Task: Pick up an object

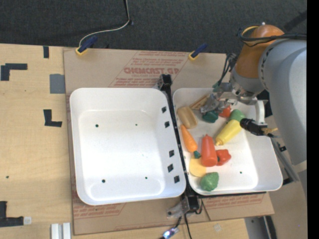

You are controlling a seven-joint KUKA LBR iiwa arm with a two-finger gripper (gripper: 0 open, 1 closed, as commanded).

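The right bin (259, 176) holds several toy foods. Among them are a tan bread piece (187, 116), an orange carrot (189, 139), a red pepper (208, 151), a yellow squash (228, 132), a yellow piece (197, 169) and a green leafy piece (209, 181). My gripper (214, 105) is low in the far part of this bin. It sits right over a dark green piece (210, 117), beside a small red piece (227, 111) and a light green one (236, 115). The wrist blocks the view of how the gripper stands on the dark green piece.
The left bin (79, 133) stands beside the right one, with a black clip strip (172, 143) along their shared rims. Both rest on a cardboard sheet (144, 68) held by blue clamps (85, 44). The grey arm (289, 83) covers the bench's right side.
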